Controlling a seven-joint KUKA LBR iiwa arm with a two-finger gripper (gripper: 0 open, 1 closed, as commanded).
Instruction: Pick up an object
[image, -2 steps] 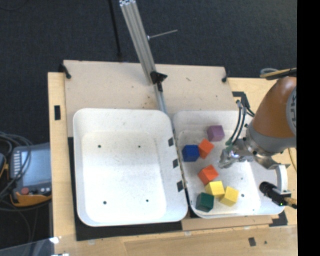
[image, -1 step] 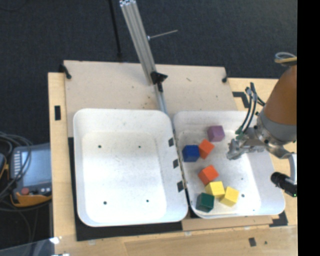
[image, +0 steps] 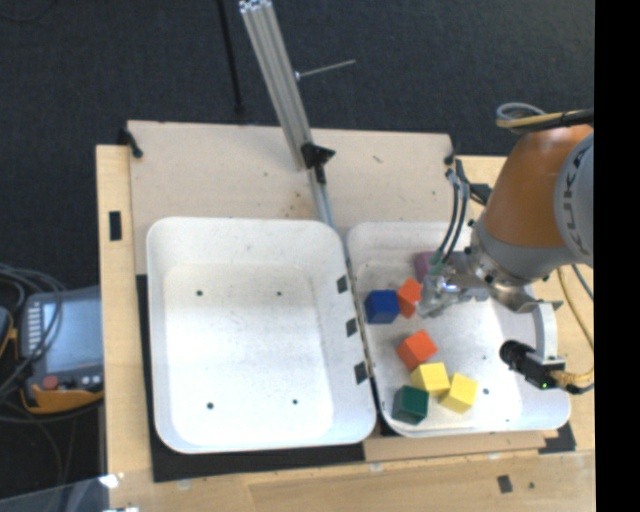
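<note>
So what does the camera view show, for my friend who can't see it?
A grey and orange robot arm reaches from the right over the right white bin, which holds a blue block, two orange blocks, two yellow blocks and a green block. Beside it lies the left white bin.

The grey arm with its orange band reaches in from the right, wrist bent downward, the gripper low at its left end.
</note>
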